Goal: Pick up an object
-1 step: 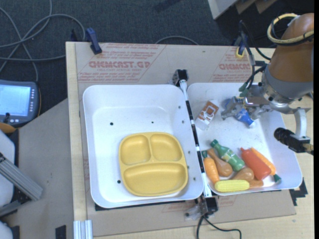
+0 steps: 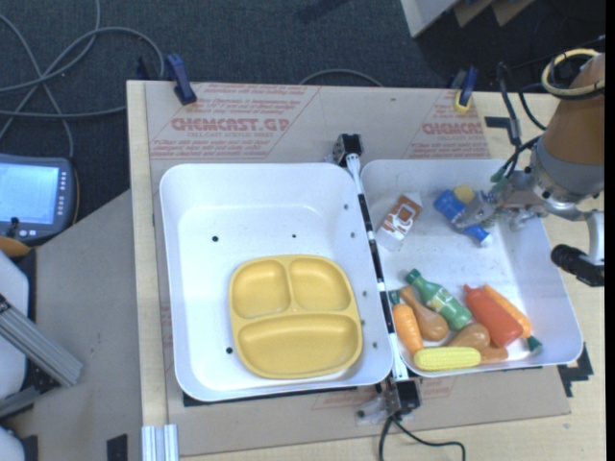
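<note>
The right bin (image 2: 538,257) holds several toy foods. A blue toy (image 2: 450,205) with a yellow part lies near the bin's back, and my gripper (image 2: 483,215) is low over the bin right beside it, at its right end. Whether they touch is unclear. A small brown-and-white carton (image 2: 400,216) lies to the left of the blue toy. Along the front of the bin lie a green bottle (image 2: 434,296), an orange carrot (image 2: 407,327), a red-orange pepper (image 2: 495,313) and a yellow corn cob (image 2: 446,358).
The left bin (image 2: 192,209) carries a yellow divided plate (image 2: 293,315). The grey arm with its orange band (image 2: 577,123) comes in over the right bin's far right corner. A black divider (image 2: 365,229) runs between the bins. Blue clamps (image 2: 179,77) hold the board's back edge.
</note>
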{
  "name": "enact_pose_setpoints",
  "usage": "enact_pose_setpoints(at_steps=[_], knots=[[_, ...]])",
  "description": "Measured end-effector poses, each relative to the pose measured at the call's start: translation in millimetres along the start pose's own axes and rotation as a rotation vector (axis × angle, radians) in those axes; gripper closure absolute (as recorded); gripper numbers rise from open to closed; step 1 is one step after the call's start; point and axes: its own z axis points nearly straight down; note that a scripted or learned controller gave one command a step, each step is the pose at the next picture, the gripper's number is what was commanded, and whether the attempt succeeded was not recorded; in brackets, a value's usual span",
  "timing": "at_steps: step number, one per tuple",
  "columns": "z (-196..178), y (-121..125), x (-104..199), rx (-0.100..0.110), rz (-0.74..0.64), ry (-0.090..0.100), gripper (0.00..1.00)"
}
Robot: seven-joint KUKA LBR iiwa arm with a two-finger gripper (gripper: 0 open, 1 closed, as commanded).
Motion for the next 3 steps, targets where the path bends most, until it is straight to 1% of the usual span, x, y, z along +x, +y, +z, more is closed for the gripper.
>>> enact_pose_setpoints(at_steps=[1, 2, 3], knots=[[55, 30, 53, 0.001, -0.012, 0.005, 0.00], [41, 31, 50, -0.005, -0.007, 0.004, 1.00], [-55, 41, 157, -0.014, -0.018, 0.006, 1.00]])
